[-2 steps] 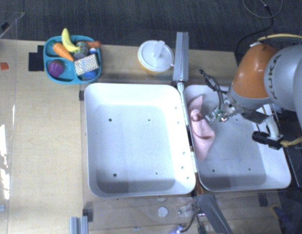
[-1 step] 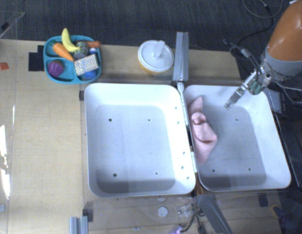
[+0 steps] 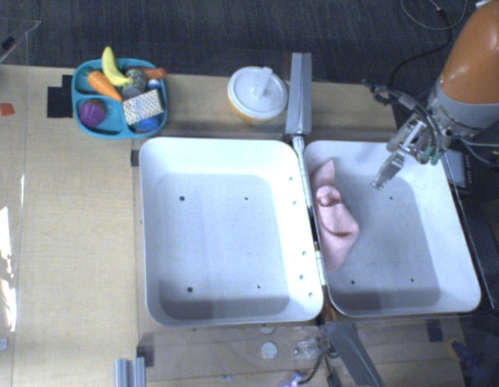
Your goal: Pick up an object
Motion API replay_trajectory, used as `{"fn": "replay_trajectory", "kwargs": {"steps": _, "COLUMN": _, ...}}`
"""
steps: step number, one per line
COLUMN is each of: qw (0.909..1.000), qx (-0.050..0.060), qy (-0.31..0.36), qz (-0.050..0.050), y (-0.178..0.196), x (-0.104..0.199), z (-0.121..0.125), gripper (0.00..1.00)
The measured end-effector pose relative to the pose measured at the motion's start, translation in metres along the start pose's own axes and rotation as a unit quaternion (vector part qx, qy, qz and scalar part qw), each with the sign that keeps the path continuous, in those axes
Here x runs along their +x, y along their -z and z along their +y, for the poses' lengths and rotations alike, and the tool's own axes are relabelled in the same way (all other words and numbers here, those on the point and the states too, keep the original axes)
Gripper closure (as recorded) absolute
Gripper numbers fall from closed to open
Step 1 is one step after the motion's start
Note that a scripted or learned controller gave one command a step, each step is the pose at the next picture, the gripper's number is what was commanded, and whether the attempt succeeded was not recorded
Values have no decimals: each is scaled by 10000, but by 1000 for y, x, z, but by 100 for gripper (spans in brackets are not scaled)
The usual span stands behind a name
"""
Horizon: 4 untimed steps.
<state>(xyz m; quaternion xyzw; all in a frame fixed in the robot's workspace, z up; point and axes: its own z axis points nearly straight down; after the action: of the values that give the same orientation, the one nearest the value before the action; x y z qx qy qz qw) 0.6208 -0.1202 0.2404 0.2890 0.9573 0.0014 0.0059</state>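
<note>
Nearest the lower edge of the frame, both white bins end at their front rims: the left bin (image 3: 225, 313) and the right bin (image 3: 410, 301) sit side by side on the table (image 3: 64, 240), split by a grey divider rail (image 3: 298, 95) that runs up past their far edges.

Inside the right bin, against its left wall, lies a pink cloth (image 3: 334, 216). It is soft and crumpled, a pale rose colour, folded over itself in loose ridges; its upper end rises to a small peak near the bin's upper-left corner, and its lower part spreads wider and flatter toward the middle of that wall. It rests on the bin floor, apart from the hand.

To the cloth's right, over the upper part of the right bin, hangs the hand (image 3: 386, 174), tilted down and to the left from the grey wrist and the orange band of the arm (image 3: 475, 55) at the upper right of the frame. Its slim fingers (image 3: 391, 168) lie close together, narrow, with nothing between them, the tips near the bin floor and well apart from the cloth.

Beyond the bins, at upper centre, a white lidded cup (image 3: 257, 93) stands on the table just left of the rail. At upper left sits a blue tray (image 3: 112, 127) of toy food, a yellow banana (image 3: 112, 69) and an orange carrot (image 3: 102, 85) among it.
</note>
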Motion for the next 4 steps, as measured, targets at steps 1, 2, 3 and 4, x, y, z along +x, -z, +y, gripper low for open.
{"fn": "replay_trajectory", "kwargs": {"steps": 1, "qw": 9893, "qx": 6, "qy": 1459, "qz": 35, "y": -68, "x": -11, "z": 4, "gripper": 0}}
{"fn": "replay_trajectory", "kwargs": {"steps": 2, "qw": 9988, "qx": 4, "qy": 492, "qz": 14, "y": -145, "x": 8, "z": 28, "gripper": 0}}
{"fn": "replay_trajectory", "kwargs": {"steps": 3, "qw": 9775, "qx": -4, "qy": 2110, "qz": 2, "y": -81, "x": -30, "z": 8, "gripper": 0}}
{"fn": "replay_trajectory", "kwargs": {"steps": 4, "qw": 9872, "qx": 0, "qy": 1594, "qz": 18, "y": -146, "x": -14, "z": 35, "gripper": 0}}
